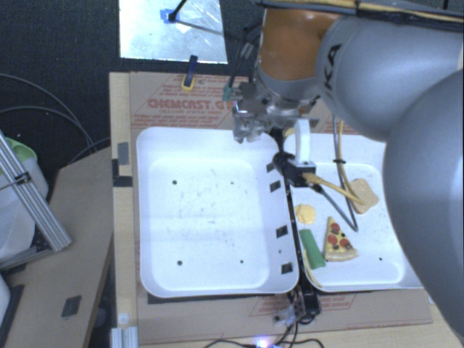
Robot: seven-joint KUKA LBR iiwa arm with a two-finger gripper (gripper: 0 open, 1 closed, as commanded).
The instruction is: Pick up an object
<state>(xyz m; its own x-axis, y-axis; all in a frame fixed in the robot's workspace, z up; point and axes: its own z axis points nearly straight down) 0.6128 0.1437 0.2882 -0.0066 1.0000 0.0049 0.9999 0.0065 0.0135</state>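
Dark carpet surrounds a bench topped with a brown cardboard sheet printed in red letters that read "CHEMCAST", followed by further characters cut off by the arm. Two shallow white bins sit side by side on the cardboard. The left bin shows small dark holes and faint scuff marks on its floor. The right bin contains a pizza slice with red and yellow topping, a green strip lying just left of the slice, a round yellow piece just above the strip, and a tan piece near the bin's upper middle. A row of black clips runs along the seam between the two bins. The grey arm enters from the right, with its orange band above the wrist and part of a black printed letter visible on the grey housing. The gripper hangs over the upper right corner of the left bin, close to the seam; how far its fingers are apart cannot be told, and nothing can be seen between them. Yellowish cables trail from the wrist across the right bin. A shiny metal plate lies on the carpet beyond the bench, with a blue tag on it. A blue and yellow clamp grips the far edge of the cardboard.
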